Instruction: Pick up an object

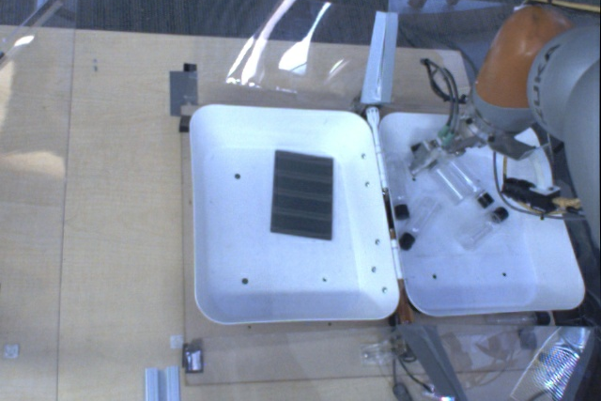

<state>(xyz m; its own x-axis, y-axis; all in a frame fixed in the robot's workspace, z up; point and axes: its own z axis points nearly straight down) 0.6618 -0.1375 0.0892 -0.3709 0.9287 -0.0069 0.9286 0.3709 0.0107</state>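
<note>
From above we see our hand (449, 138) low over the right bin (554, 286), among clear bottles (460, 183) with dark caps; how it is set we cannot tell. The dark ridged block (302, 194) lies alone, flat in the left bin (216, 230), well apart.

Left bin (216, 202): sits on the bench (94, 202), touching the right bin (545, 286) along one shared edge.
Ridged block (302, 194): lies flat in the left bin, near its middle, apart from every wall.
Small vials (470, 202): lie scattered in the right bin, mostly in its left and middle parts; two sit close to the shared edge.
Arm (535, 70): reaches in from the right, over the far part of the right bin.
Gripper (441, 146): over the right bin's far left part, above the vials.
Metal bar (380, 61): stands behind the bins, in line with the seam between them.
</note>
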